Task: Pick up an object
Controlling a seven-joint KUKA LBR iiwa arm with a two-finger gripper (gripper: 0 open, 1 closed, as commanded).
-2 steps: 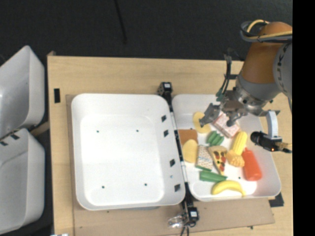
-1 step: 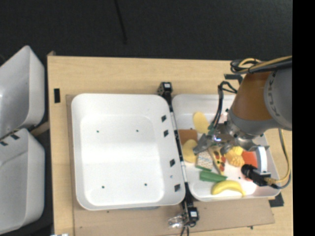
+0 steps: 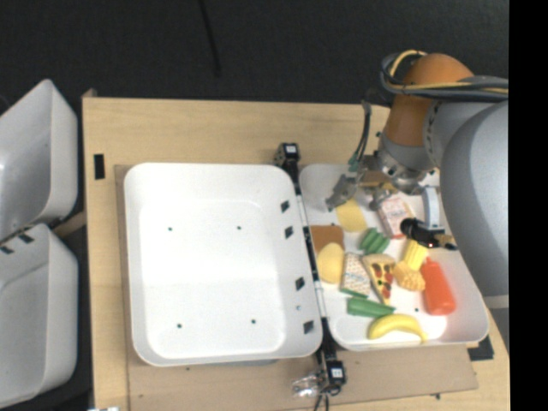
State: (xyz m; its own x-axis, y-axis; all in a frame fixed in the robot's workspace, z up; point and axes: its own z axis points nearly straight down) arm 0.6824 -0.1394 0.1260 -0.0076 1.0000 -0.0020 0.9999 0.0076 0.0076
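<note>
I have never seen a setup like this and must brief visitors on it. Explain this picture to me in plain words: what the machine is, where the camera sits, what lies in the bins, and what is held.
The camera is fixed above a wooden bench and looks down at a slant. The big grey shape with an orange band is a robot arm reaching in from the right; its two-finger gripper hangs over the far end of the right bin.

Two shallow white plastic bins sit side by side. The left bin is the larger one in view. The right bin holds toy food: a yellow plastic banana, an orange-red carrot-like piece, a yellow corn cob, a pizza slice, green pieces and a pale yellow lump.

I cannot tell whether anything is gripped; the lump lies just under the gripper.
</note>
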